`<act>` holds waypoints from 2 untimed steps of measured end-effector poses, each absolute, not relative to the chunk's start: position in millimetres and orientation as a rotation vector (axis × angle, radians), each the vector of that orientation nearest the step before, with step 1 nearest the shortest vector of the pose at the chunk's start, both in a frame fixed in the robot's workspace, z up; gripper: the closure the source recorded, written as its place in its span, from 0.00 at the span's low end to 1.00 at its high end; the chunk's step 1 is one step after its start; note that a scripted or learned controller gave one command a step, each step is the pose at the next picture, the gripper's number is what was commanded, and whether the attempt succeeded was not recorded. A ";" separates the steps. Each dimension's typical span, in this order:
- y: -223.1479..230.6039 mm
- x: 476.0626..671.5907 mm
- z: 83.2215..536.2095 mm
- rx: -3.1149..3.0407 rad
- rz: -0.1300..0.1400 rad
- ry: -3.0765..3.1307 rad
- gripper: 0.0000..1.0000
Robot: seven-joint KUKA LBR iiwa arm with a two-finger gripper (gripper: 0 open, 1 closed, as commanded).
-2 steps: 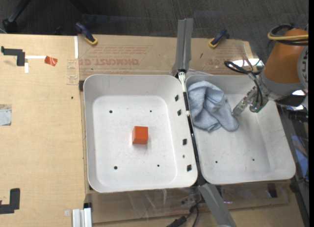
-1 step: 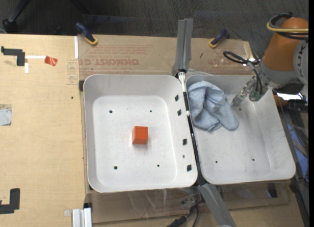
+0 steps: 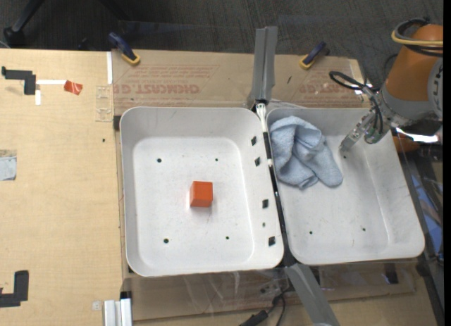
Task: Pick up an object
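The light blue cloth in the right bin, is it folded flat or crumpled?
Crumpled. The light blue cloth lies bunched in uneven folds and lumps at the right white bin's upper left corner.

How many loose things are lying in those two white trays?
2: an orange block near the middle of the left tray, and a crumpled blue cloth in the right tray's far-left corner. The cloth could hide something.

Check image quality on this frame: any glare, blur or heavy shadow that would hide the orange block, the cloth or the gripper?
Camera view: even, soft lighting; the white bins show no blown-out glare; the orange block is sharp with a small shadow; the grey-blue cloth is clear, its folds readable; the gripper is small and slightly soft, so its fingers are hard to make out.
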State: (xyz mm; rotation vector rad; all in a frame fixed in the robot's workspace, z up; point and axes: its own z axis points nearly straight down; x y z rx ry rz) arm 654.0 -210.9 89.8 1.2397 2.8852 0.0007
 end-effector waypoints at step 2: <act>-202.6 653.0 95.7 1.183 -0.001 2.911 1.00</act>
